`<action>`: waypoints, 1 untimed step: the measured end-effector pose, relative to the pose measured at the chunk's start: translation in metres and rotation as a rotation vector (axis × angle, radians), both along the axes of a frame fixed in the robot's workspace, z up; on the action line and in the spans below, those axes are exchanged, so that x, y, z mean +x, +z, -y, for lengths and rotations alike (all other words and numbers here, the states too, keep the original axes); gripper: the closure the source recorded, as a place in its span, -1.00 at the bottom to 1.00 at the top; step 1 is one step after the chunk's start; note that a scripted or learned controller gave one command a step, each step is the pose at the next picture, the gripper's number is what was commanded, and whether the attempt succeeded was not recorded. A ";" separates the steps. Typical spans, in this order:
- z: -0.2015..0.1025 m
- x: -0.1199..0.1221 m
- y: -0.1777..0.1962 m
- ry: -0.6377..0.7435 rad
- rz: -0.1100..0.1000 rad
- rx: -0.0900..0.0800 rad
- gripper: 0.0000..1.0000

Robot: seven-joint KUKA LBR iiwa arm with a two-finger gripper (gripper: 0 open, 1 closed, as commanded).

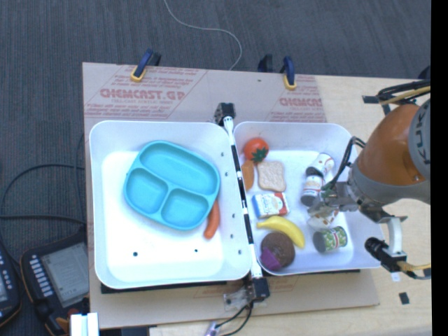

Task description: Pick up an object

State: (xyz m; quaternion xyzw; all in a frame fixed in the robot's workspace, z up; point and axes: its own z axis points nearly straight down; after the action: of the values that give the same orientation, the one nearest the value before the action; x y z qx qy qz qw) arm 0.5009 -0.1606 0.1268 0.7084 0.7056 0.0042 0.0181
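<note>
Camera view: two bins (98, 187), one banana (282, 229).

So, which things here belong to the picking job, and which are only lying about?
Job: gripper; right bin with tomato, bread slice, banana, can.

Lying about: blue plate, orange sausage, blue clamps, cable.

A brown bench board (140, 96) carries 2 white bins, left (98, 201) and right (294, 130), side by side.

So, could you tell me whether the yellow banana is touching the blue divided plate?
Apart. The camera view shows the banana in the right bin, the plate in the left.
</note>
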 end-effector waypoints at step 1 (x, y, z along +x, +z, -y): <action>0.000 0.000 0.010 0.000 0.000 0.000 1.00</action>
State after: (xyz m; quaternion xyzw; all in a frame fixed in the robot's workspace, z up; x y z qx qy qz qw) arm 0.5013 -0.1603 0.1364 0.7082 0.7057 0.0044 0.0182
